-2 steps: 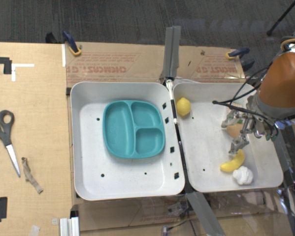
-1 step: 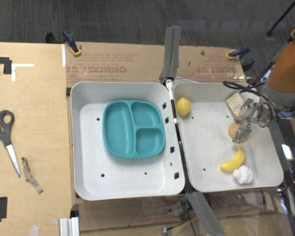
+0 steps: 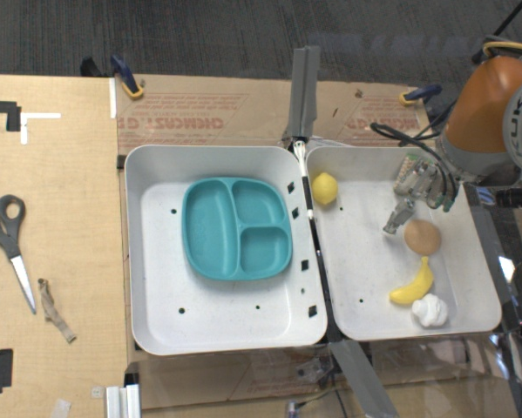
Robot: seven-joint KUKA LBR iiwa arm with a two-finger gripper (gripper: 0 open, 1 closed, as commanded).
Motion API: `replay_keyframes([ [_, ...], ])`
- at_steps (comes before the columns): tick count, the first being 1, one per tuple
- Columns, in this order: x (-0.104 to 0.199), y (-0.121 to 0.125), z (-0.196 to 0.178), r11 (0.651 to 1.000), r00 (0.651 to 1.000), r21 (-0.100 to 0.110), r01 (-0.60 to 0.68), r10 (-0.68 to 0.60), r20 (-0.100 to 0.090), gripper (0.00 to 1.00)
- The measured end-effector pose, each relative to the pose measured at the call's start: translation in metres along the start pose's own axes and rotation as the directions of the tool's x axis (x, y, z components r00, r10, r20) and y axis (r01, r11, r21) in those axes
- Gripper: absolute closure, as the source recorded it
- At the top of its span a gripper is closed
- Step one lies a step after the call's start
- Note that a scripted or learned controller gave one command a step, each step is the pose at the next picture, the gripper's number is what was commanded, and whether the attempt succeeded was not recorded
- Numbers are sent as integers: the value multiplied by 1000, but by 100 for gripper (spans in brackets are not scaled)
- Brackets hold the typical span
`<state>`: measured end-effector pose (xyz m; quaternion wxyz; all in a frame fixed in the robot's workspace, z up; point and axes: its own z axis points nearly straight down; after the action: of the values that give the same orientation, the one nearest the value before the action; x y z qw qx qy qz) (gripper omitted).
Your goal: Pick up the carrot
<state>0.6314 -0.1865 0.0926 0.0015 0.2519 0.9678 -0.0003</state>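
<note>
My gripper (image 3: 400, 219) hangs low over the right bin (image 3: 356, 259), in its upper right part, with the grey arm and its orange band (image 3: 491, 103) reaching in from the right. Just right of and below the gripper's tip lies a brown egg-shaped object (image 3: 423, 237), very close to the tip. A yellow banana (image 3: 415, 286) lies below that, and a white crumpled object (image 3: 430, 311) sits at the banana's lower end. A yellow lemon (image 3: 325, 188) rests at the bin's upper left, well left of the gripper.
The left bin (image 3: 147, 259) holds a teal divided plate (image 3: 239, 228). A divider wall (image 3: 311, 233) separates the two bins. Scissors (image 3: 12, 242) lie on the cardboard to the far left. Cables trail near the wrist (image 3: 400, 133).
</note>
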Motion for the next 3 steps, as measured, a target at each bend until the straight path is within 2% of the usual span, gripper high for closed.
replay_keyframes([
  [1,1,-42,-6,983,983,0,-186,186,1,0],
  [2,64,-77,-14,949,949,0,-314,314,0,0],
  [3,65,-45,0,863,863,0,-505,505,0,0],
])
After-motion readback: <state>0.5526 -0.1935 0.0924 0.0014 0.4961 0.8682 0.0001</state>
